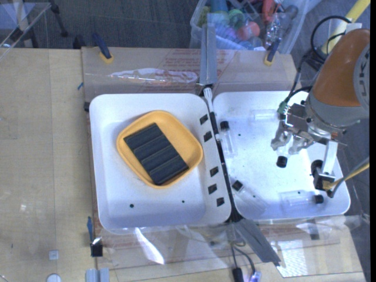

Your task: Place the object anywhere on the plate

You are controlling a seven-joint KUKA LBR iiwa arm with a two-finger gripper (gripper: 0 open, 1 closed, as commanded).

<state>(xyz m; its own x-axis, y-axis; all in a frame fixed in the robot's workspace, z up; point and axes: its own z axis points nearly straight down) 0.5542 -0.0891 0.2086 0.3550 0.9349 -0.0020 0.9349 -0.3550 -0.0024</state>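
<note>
Yellow plate already carries the dark ribbed block; gripper hangs over right bin, finger state unreadable; retreat straight upward.

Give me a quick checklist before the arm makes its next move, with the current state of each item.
1. Plate sits flat in the left bin: ok.
2. Object on the plate: ok, a dark ridged block already lies on it, inside the rim.
3. Gripper location known: ok, it is above the right bin, away from the plate.
4. Gripper carrying anything: cannot tell, the fingers are too small and cluttered to read.
5. Path from the right bin over the divider to the plate: ok, nothing stands tall between them.
6. Clear items in the right bin identified: cannot tell, they are faint against the white.
</note>
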